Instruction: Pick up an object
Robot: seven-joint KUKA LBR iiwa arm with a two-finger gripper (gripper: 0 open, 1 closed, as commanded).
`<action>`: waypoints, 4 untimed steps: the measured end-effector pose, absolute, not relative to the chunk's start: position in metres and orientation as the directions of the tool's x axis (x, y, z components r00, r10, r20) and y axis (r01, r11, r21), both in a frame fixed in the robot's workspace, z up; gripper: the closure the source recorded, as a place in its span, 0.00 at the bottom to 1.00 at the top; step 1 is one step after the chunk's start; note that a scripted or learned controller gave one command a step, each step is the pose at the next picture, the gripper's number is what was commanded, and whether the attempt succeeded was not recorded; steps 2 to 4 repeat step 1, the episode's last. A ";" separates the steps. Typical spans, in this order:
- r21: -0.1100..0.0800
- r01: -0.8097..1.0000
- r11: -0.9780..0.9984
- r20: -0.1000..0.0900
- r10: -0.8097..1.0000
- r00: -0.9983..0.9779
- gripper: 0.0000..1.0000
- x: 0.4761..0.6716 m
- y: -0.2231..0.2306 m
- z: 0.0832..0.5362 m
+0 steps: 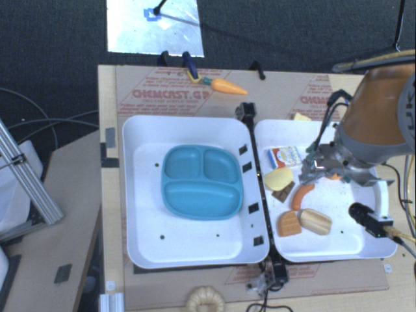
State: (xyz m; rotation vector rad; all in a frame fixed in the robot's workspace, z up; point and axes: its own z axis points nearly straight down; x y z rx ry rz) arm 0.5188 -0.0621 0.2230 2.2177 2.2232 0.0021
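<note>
Grey arm (low) over right bin

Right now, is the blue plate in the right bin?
No, the blue plate lies in the left bin, while the right bin holds the food items.

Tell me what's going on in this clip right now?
A robot arm reaches in from the right over the right bin, which holds a pile of toy food: a sausage, a bread piece, a yellow slice and a small carton. Its gripper sits low over the pile near the sausage, with nothing visibly held. The left bin holds a blue divided plate. A toy carrot lies on the bench behind the bins.
</note>
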 end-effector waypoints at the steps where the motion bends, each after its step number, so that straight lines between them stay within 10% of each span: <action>1: 0.002 1.000 0.002 0.000 1.000 -0.002 1.00 0.523 -0.079 0.221; 4: 0.002 1.000 0.002 0.000 1.000 -0.002 1.00 0.523 -0.079 0.221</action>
